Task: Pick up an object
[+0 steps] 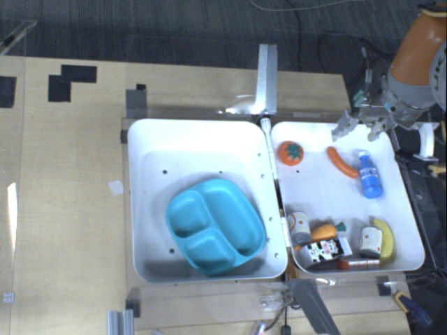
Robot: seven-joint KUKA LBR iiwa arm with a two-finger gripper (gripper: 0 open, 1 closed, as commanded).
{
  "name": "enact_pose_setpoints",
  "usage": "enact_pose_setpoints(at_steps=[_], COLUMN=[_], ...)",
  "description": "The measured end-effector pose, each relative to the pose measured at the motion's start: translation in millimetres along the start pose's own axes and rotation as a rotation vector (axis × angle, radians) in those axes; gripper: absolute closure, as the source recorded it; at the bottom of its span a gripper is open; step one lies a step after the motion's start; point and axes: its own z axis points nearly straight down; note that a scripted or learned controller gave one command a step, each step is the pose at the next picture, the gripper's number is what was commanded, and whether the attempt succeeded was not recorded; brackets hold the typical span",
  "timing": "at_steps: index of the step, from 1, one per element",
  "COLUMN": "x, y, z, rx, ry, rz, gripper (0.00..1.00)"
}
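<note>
The candidates for picking all lie in the right bin (412, 222). Nearest my tool is an orange sausage-shaped toy (342, 162), lying slantwise in the upper half of that bin. Just beside it at 3 o'clock is a blue bottle (369, 176), lying down, white cap toward 12 o'clock; the two look close to touching, though I cannot tell if they do. A red tomato-like ball (290, 152) with a green top sits at the bin's 10 o'clock corner, near the divider.

Along the bin's 6 o'clock edge there is a crowded cluster: a small white cup (299, 223), an orange carrot-like piece (324, 231), a black-and-white printed box (323, 250), a red marker (353, 262), a small can (369, 241) and a yellow banana (384, 239) at the 4 o'clock corner.

My tool (364, 127) hangs over the 1 o'clock corner of the right bin, fingers spread apart with nothing between them, clear of the sausage toy below it toward 7 o'clock. The orange band (418, 44) of the arm shows above it.

The left bin (147, 145) holds a blue divided plate (215, 223), tilted, toward its 5 o'clock side. Both bins sit on the tan tabletop (63, 208).
</note>
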Motion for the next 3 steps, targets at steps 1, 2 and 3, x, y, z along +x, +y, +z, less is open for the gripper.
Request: enact_pose_setpoints(at_steps=[1,2,3], x=[-42,-41,4], y=[-17,-14,1], z=[101,87,-11], rx=[-0.005,-0.012,-0.004], ry=[-0.001,-0.004,-0.001], rz=[0.025,0.019,0.087], gripper=[0.00,1.00,1.00])
